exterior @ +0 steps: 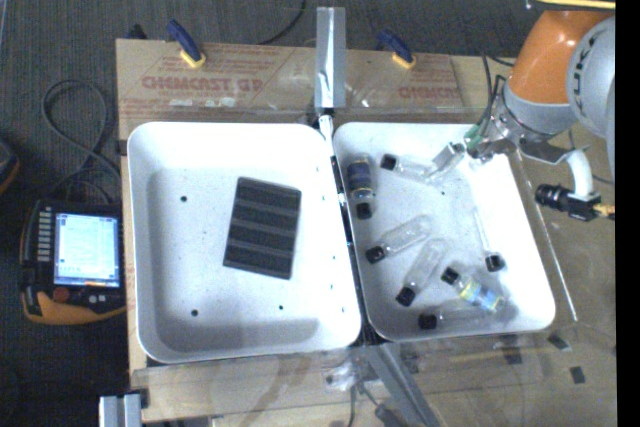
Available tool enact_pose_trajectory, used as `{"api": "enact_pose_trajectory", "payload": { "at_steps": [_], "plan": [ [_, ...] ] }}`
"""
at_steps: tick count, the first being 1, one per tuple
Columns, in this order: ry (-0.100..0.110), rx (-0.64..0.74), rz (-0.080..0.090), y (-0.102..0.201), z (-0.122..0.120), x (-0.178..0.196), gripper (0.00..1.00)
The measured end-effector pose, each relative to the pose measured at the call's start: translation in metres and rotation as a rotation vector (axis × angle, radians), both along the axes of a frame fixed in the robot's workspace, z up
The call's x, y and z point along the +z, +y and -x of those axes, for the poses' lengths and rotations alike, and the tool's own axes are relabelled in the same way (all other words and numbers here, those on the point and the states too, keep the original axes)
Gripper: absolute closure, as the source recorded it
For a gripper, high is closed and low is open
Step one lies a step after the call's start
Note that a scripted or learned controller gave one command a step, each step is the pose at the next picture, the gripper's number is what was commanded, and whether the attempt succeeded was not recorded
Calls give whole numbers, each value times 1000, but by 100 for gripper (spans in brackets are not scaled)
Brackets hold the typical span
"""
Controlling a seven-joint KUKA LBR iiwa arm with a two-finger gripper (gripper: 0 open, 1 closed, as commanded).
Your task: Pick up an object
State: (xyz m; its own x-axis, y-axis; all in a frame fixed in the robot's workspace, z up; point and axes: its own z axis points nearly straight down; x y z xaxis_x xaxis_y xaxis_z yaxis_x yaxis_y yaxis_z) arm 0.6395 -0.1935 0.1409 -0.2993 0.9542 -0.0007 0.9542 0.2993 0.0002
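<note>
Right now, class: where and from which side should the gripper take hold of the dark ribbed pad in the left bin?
Grip the ribbed pad across its two long edges, coming straight down from above. It lies flat and alone in the left bin, and its short width probably suits a two-finger gripper better than its length.

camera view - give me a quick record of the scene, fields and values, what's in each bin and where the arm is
left bin: one dark ribbed rectangular pad, lying flat near the middle
right bin: several clear vials with black caps, scattered; one dark vial by the left wall; one vial with a blue label near the front right
arm: over the right bin's back right corner
gripper: low at that corner, beside a clear vial; grasp not visible
pendant: left of the bench, screen lit
</note>
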Motion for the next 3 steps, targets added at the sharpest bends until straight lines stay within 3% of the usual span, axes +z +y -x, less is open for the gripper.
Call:
{"api": "enact_pose_trajectory", "payload": {
  "at_steps": [1,2,3],
  "plan": [
    [-3,301,4,-25,-29,65,0],
    [-3,491,3,-29,-30,159,0],
    [-3,526,2,-28,-25,248,0]
  ]
}}
